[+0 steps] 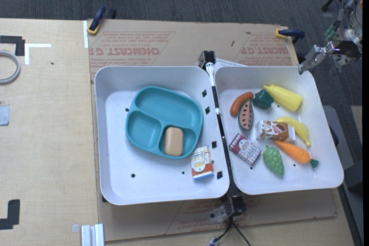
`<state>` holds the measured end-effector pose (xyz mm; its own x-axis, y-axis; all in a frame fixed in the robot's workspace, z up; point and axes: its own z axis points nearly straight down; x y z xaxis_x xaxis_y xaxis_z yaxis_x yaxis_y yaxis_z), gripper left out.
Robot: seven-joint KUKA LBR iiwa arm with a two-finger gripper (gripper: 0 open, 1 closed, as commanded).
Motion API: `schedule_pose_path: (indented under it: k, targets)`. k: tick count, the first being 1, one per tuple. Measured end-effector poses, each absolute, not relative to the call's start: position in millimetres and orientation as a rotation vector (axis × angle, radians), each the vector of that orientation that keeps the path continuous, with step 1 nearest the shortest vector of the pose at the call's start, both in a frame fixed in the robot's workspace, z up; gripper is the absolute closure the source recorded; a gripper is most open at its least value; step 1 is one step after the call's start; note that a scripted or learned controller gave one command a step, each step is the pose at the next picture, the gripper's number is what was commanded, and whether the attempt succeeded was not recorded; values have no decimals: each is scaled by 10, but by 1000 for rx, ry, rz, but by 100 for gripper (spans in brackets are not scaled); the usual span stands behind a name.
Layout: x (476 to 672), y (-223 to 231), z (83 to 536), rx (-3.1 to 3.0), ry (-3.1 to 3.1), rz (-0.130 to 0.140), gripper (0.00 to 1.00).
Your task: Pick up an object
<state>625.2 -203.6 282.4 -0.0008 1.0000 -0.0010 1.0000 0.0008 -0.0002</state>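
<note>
**Tool parked off the bins, pick not yet begun**

The tool (320, 55) sits at the far right, beyond the upper right corner of the right bin (331, 178), above the tabletop (46, 124) rather than over any object. It looks small and partly blurred here, so whether it is wide or narrow cannot be told; nothing shows between its tips.

The step in hand looks like the approach: no object has been chosen by position yet, and all of them lie down and to the left of the tool. Closest to it is the yellow corn cob (283, 97), just inside the bin corner below the tool. A little further left sit a green pepper (262, 99), a sausage (241, 102) and a watermelon slice (246, 116). Further down from the tool lie a banana (295, 129), a small snack packet (272, 131), a carrot (295, 153), a green bumpy fruit (274, 161) and a red carton (245, 150).

Much further left, in the left bin (109, 181), a teal divided plate (147, 118) holds a tan bread roll (173, 141), and a small juice box (202, 163) lies just beside the plate.

The next move probably calls for swinging left and down over the right bin, centring on one piece that stands apart. The corn cob seems the easiest reach; the packet and banana touch, which could spoil a grasp.
</note>
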Motion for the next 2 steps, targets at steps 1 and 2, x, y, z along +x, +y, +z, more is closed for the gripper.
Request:
schedule_pose_path:
  k: [1,2]
  targets:
    - [6237,-2000,1320,2223,2220,0,0]
    - [6318,-1961,934,1317,2849,1,0]
